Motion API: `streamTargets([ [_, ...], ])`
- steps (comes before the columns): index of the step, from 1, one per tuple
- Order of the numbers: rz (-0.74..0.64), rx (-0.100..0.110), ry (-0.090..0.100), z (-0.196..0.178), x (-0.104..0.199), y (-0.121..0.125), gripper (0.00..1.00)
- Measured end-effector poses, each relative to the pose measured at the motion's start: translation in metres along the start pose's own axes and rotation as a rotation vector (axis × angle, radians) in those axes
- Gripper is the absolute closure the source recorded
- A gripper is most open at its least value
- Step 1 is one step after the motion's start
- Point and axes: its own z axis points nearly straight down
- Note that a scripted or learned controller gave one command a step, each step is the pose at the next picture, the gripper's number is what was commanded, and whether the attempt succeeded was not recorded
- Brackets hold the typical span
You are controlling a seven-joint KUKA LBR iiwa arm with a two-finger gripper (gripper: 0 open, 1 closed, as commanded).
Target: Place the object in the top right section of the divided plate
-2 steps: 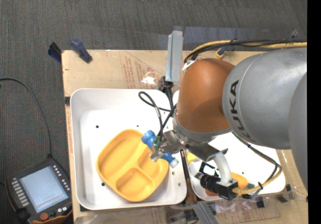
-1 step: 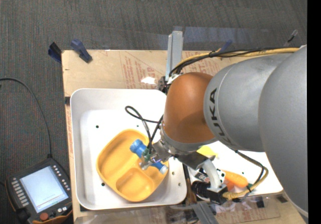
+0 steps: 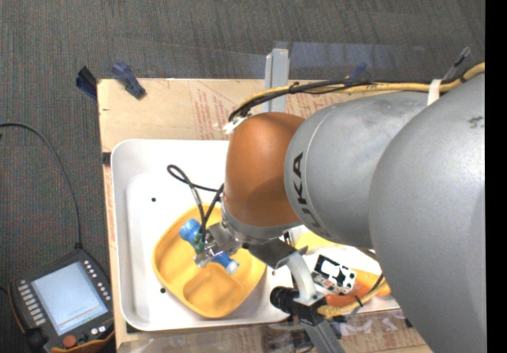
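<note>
Low over the yellow plate (image 3: 207, 294) hangs the tool (image 3: 211, 249); whether it is open or has hold of anything cannot be told. Blue bits (image 3: 190, 230) show just beside it, above the plate's middle. That plate lies in the white bin (image 3: 123, 209) at the view's left.

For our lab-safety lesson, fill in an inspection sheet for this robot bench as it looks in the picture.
Surface: cardboard bench, white bin on it.
Job's things: yellow plate in the bin; blue thing over it at the gripper, unclear what.
Clutter: blue tape scraps at the bench edge.
Grippers: gripper above the plate.
Cables: black cable looped over the bin; another on the floor.
Surroundings: grey carpet, pendant.
</note>
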Motion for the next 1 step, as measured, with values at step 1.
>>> streamTargets([
  [1, -0.08, -0.001, 0.0, -0.0519, -0.056, -0.0204, 1.0],
])
